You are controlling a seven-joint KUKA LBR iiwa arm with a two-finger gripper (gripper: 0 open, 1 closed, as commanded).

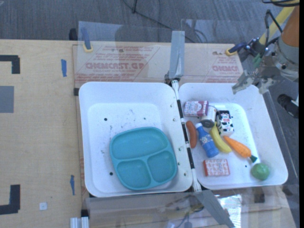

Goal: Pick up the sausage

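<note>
1. Sausage (191, 133): a small reddish-brown toy link, probably light, stiff plastic with a smooth and likely slippery skin. A grip across its narrow middle, fingers set to either side of the long axis, looks soundest; the ends taper and may squirt free.
2. Appearance: elongated, rounded at both ends, glossy, lying roughly front to back.
3. Position: it rests in the right bin (273, 141), hard against the left wall, just beside the blue bottle (206, 140) and near the pink carton (196, 108). The wall leaves little room for a finger on that side.
4. Gripper (251, 82): poised over the bin's far right corner, well apart from the sausage, nothing between its fingers; whether the jaws stand parted or closed cannot be told.
5. Left bin (95, 103): holds 1 teal divided plate (142, 156).
</note>
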